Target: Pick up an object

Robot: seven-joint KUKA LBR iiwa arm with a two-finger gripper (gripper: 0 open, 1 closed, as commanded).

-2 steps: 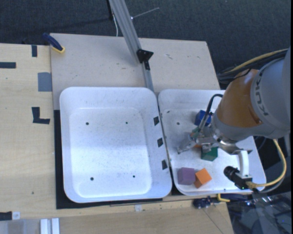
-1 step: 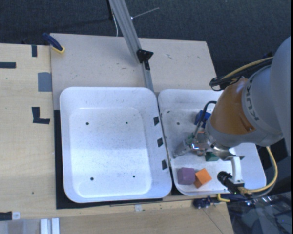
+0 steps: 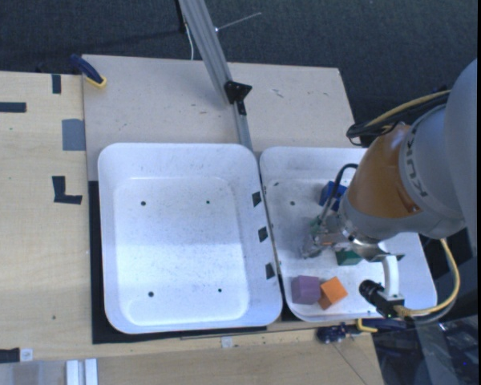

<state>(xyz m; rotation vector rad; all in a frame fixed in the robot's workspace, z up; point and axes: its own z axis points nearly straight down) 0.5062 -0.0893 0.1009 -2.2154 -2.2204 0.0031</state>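
Note:
My gripper [image 3: 315,241] hangs low over the middle of the right bin [image 3: 298,157], below the grey arm with its orange band [image 3: 381,179]. A purple block [image 3: 306,289] and an orange block [image 3: 333,292] lie side by side near the bin's front edge, just in front of the gripper. A small green object [image 3: 349,257] peeks out from under the wrist to the gripper's right. A blue object [image 3: 333,192] lies behind the gripper, partly covered by the arm. I see nothing held in the gripper.
The left bin [image 3: 176,149] stands next to the right one, sharing a raised rim with black clips. A grey metal bar [image 3: 212,46] slants down from the top to the bins' rear junction. Cables loop around the arm at the right.

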